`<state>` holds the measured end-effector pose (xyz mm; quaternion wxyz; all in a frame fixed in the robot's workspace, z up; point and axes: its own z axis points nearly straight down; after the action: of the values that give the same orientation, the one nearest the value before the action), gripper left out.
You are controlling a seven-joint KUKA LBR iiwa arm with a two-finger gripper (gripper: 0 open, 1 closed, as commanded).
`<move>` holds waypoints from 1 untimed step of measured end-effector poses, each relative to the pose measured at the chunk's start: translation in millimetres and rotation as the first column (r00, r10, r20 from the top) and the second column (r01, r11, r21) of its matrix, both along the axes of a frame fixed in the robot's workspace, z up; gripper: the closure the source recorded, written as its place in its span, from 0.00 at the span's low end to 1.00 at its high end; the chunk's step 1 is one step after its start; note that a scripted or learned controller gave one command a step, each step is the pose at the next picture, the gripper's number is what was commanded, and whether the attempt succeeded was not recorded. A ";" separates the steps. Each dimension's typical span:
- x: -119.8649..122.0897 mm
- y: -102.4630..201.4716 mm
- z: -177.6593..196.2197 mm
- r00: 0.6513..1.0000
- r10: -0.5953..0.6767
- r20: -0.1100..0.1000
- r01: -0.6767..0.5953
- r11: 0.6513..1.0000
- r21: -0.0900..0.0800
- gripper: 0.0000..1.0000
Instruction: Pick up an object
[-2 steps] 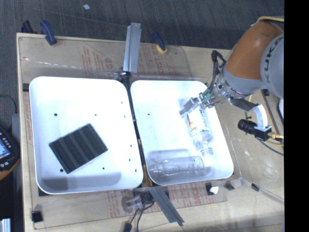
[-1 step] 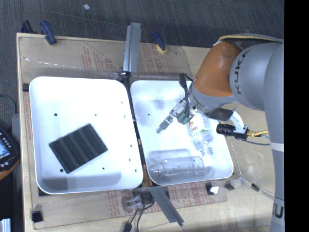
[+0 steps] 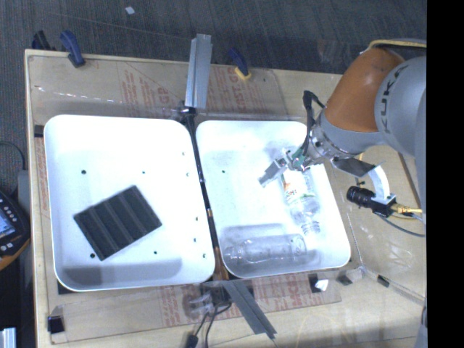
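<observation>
Bins sit side by side on the tabletop [image 3: 109, 93]. The left bin [image 3: 65, 133] holds a dark ribbed pad [image 3: 117, 221] lying flat, toward its near left corner. A metal bar [image 3: 197, 71] stands at the far end of the seam between the two.

The right bin [image 3: 217, 140] holds two clear plastic bottles: a large bottle [image 3: 264, 249] lying on its side along the near wall, and a small bottle [image 3: 299, 198] with a white label lying by the right wall, its far end under the arm's tip. The end effector [image 3: 284, 167] is down inside this bin, over the far end of the small bottle. How wide it stands I cannot tell; the parts blur against the clear plastic, and nothing is plainly gripped.

This looks like the reaching or closing step of the pick, with the small bottle as the likely target. The next move calls for a firm close across the bottle's body, then a straight lift; smooth round plastic may slip or roll.

The tabletop is pale board with blue clamps [image 3: 72, 48] on its far edge. Dark carpet [image 3: 254, 13] lies beyond.
</observation>
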<state>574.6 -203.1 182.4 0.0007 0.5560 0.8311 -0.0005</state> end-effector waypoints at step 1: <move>0.0 -0.1 0.0 1.000 0.000 0.000 0.000 1.000 0.000 0.00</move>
<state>574.6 -203.2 182.4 0.0007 0.5562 0.8311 -0.0005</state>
